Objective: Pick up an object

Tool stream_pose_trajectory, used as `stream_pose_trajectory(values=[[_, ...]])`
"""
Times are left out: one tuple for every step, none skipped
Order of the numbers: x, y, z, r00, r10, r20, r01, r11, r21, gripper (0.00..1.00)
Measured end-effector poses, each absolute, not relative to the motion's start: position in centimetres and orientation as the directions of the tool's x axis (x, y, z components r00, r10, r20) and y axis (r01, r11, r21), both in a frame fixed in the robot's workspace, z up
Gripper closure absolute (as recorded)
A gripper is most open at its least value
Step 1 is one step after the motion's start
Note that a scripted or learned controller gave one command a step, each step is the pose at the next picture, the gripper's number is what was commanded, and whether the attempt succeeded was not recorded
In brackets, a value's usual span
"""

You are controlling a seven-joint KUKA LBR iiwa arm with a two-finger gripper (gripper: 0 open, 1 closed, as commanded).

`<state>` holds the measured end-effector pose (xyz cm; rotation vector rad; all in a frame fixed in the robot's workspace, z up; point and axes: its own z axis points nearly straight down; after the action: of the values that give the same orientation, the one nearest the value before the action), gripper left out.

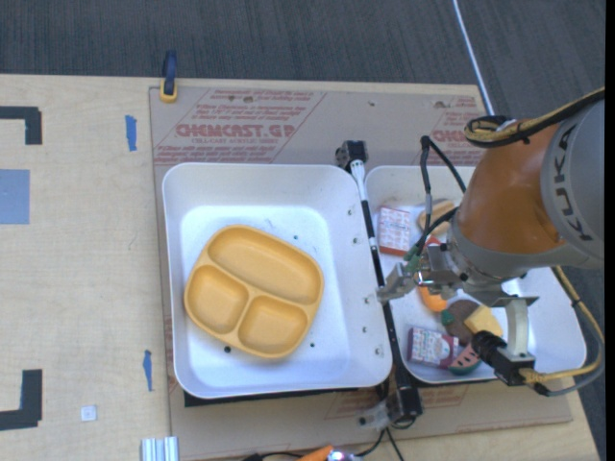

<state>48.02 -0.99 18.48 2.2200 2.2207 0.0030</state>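
My gripper [434,281] hangs low over the middle of the right bin [567,349], under the orange band of the arm [509,195]. Directly beneath it lie an orange piece [434,303], a brown round object [459,315] and a yellow piece [487,322]. A white and red packet [395,229] lies toward the bin's far left. A pink patterned packet [432,345] rests at the near left, with a small red and green item [465,360] beside it. The arm hides much of this bin.
The left bin [183,195] holds a yellow divided plate [254,290] with three compartments. A black fixture [352,152] stands at the far end of the wall between the bins. Cables [437,176] loop around the wrist.
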Motion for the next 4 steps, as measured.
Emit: stream_pose_trajectory(values=[[48.0,-1.0,18.5,0.0,1.0,0.0,1.0,0.0,0.002,0.0],[47.9,-9.2,15.8,0.002,1.0,0.0,1.0,-0.002,-0.001,0.0],[48.1,-9.3,8.8,0.001,1.0,-0.002,1.0,-0.001,0.008,0.0],[48.4,-9.5,10.0,0.002,1.0,-0.006,1.0,-0.002,0.017,1.0]])
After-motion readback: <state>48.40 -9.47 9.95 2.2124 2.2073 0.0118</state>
